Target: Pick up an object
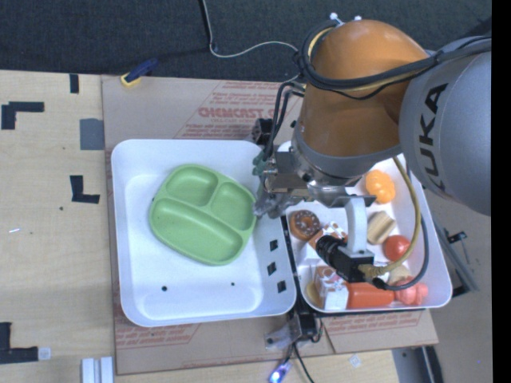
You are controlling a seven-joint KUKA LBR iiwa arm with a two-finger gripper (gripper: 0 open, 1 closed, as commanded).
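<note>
My gripper (291, 190) hangs over the right bin (437, 282), beside the donut (303, 223). Whether it is open or clenched, I cannot tell. I judge this is the approach; next I must descend exactly onto one object.

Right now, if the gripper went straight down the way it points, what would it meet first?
Probably the brown ring-shaped doughnut in the right bin: the gripper points down just above it. The wrist hides much of that spot, so the exact line is uncertain.
</note>
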